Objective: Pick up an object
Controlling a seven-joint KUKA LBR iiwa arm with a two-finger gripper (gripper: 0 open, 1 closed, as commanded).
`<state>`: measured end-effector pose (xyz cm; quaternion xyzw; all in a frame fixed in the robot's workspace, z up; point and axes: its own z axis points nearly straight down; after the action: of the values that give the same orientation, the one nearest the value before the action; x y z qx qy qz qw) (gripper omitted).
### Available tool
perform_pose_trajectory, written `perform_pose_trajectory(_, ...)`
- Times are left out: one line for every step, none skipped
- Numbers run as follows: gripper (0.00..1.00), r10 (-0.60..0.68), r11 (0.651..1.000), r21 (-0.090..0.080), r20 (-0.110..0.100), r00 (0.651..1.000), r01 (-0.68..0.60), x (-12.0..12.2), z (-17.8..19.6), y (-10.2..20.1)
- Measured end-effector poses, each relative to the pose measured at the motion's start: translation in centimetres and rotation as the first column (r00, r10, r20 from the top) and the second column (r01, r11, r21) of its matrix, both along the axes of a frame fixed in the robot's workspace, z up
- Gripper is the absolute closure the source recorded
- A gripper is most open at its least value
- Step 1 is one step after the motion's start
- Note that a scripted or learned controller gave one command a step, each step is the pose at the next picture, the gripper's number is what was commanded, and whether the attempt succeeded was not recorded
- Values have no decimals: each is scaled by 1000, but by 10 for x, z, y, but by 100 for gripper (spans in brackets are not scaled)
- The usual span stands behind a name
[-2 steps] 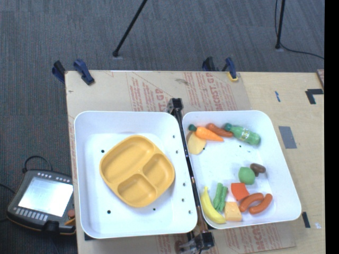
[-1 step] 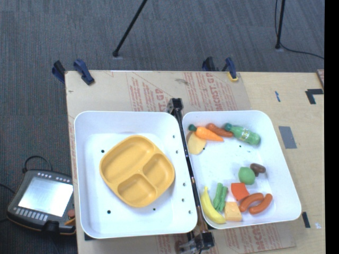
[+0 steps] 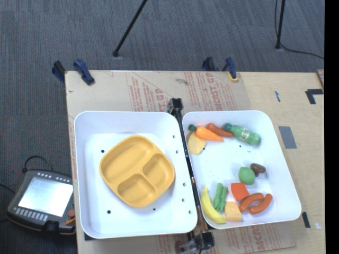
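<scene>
Arm and end effector out of frame, so can't tell its state. Toy food crowds the right bin [image 3: 275,142]: carrot [image 3: 207,134] and green bottle [image 3: 244,134] along the top edge, banana [image 3: 210,207], sausages [image 3: 255,202] and green beans [image 3: 219,196] packed lower edge. Bin centre open. Left bin [image 3: 85,142] holds a yellow divided plate [image 3: 137,170]. Pendant [image 3: 42,199] lower left, off the surface.

Open gap amid right bin [image 3: 280,157] toys [image 3: 233,197]

Yellow divided plate [image 3: 137,170] sits in the left white bin [image 3: 85,142]. Right of the plate: orange carrot [image 3: 207,135], green bottle [image 3: 244,135], yellow banana [image 3: 211,208], reddish sausages [image 3: 255,202].
</scene>
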<state>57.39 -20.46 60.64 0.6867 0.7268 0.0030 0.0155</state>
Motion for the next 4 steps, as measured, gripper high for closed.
perform_pose_trajectory(100, 7, 1000, -1, 3, 1000, -7, 3, 9, 2)
perform_pose_trajectory(100, 13, 1000, -2, 6, 1000, -13, 5, 17, 3)
perform_pose_trajectory(100, 18, 1000, -3, 8, 1000, -18, 7, 26, 4)
perform_pose_trajectory(100, 24, 1000, -4, 11, 1000, -24, 10, 34, 5)
